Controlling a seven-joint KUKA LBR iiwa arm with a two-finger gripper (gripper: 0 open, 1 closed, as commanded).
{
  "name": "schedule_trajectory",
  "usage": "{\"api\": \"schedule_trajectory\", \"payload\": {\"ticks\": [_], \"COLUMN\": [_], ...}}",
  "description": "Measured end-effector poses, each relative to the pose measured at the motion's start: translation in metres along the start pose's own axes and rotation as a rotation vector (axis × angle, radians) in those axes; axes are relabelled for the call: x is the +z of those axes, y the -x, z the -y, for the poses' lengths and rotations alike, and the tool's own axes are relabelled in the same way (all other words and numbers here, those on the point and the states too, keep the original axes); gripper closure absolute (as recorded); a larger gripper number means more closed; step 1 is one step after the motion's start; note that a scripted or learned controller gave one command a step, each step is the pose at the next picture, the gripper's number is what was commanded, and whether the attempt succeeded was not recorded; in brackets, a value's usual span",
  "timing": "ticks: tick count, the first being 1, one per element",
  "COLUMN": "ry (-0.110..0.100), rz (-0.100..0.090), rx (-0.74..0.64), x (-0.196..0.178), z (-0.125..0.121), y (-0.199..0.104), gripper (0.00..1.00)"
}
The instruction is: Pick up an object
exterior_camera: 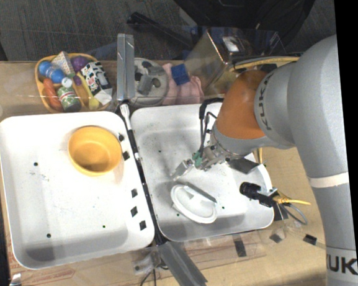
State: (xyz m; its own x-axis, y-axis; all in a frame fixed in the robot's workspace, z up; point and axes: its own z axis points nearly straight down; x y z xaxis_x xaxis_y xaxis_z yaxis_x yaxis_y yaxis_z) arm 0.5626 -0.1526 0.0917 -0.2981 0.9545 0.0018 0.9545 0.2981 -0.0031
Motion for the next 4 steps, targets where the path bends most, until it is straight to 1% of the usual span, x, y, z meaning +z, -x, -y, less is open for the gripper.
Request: {"api": "schedule_trajectory", "payload": {"ticks": [1, 2, 3, 4], "ry": [0.0, 0.001, 0.0, -0.001], "rz": [-0.001, 0.001, -0.001, 0.0], "rx": [-0.114, 0.24, 0.22, 0.463], "x": [0.001, -0.006, -0.03, 0.001], "z": [0.047, 0.001, 0.076, 0.034], "y": [-0.058, -0.053, -0.048, 0.0], "gripper": [0.0, 0.0, 0.0, 0.0]}}
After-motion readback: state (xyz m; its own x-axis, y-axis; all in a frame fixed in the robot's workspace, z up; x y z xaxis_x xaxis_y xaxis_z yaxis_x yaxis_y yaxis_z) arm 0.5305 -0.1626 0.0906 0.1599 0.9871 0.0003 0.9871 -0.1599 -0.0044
